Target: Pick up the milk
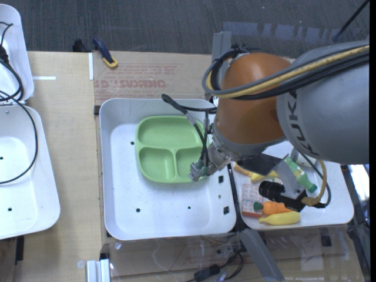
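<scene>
A green divided plate (169, 147) lies in the left white bin (120, 204). In the right bin (335, 213), a toy carrot (275, 207) rests beside a yellow banana (281, 218).

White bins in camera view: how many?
2. One white bin left of the arm holds the green divided plate; the other, under the arm, holds toy food. The arm may hide more.

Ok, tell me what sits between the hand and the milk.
The hand hangs over the green plate at its corner, in one bin. What looks like the milk carton lies in the next bin, so the adjoining walls stand between them. Nothing loose visibly does.
</scene>
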